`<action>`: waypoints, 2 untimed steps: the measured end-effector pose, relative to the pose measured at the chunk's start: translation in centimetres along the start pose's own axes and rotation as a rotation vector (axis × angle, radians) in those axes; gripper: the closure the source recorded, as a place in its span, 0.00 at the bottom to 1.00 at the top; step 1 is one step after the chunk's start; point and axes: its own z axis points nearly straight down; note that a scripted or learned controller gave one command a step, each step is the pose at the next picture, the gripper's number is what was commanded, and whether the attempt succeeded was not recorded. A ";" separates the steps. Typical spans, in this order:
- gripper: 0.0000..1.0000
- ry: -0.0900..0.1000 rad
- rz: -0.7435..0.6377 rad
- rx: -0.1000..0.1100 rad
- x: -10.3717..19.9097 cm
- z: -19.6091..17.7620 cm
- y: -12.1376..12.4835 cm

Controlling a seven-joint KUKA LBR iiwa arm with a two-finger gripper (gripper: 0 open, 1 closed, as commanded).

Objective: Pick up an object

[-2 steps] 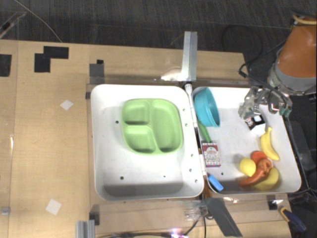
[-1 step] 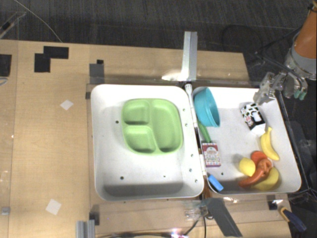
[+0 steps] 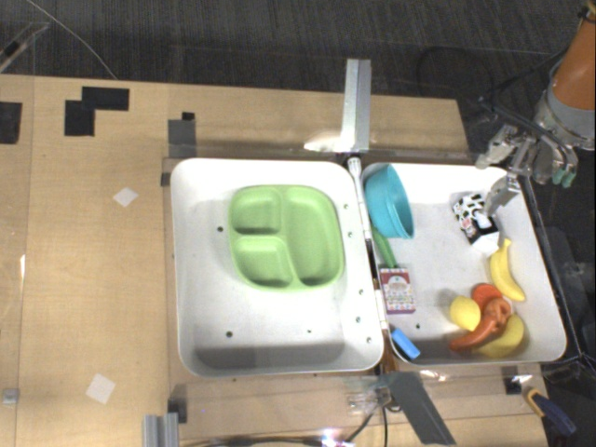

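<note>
two white bins sit side by side on the wooden bench. the left bin point(image 3: 200, 250) holds a green divided plate point(image 3: 282, 236) near its centre. in the right bin point(image 3: 438, 203), a blue bowl point(image 3: 388, 200) leans on its side against the dividing wall at about 10 o'clock, and a small red-and-white card box point(image 3: 398, 290) lies by the same wall lower down, with a blue piece point(image 3: 404, 344) at 7 o'clock. a black-and-white toy cow point(image 3: 472, 216) stands at 2 o'clock. a yellow banana point(image 3: 504, 271) lies at 4 o'clock, just above a cluster of a lemon point(image 3: 466, 312), a red-orange pepper point(image 3: 489, 317) and another yellow fruit point(image 3: 507, 337). the arm enters at the upper right; the gripper point(image 3: 504, 194) hangs just beside the cow, toward 1 o'clock from it, with nothing visibly between its parts. whether it is released or clenched, i cannot tell.
</note>
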 end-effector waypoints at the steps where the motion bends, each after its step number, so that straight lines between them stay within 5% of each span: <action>1: 0.00 0.000 0.181 -0.001 0.5 12.6 -1.0; 2: 0.00 -0.011 0.281 -0.002 6.4 13.0 -1.4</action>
